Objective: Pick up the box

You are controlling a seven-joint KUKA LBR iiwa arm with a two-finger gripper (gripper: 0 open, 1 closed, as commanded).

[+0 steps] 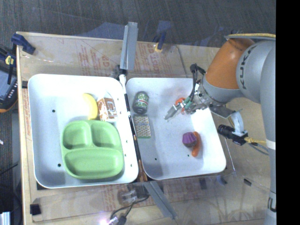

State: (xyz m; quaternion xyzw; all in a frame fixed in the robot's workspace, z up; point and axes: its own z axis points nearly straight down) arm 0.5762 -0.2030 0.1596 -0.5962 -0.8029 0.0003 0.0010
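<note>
The box (pixel 107 108), a small brown-and-white carton, lies in the left bin (pixel 42 125) near its far right corner, just beside a yellow round thing (pixel 90 105) and just beyond the far edge of a green divided tray (pixel 93 150) that fills the near half of that bin. Over in the right bin (pixel 211 161), a dark can (pixel 140 102) stands at the far left corner with a patterned flat packet (pixel 142 126) along the left edge below it, and a purple piece (pixel 190 138) touching an orange one (pixel 196 146) sits toward the right edge. The gripper (pixel 172 112) hangs over the middle of the right bin's far half, well apart from the box, its fingers spread and nothing between them.
</note>
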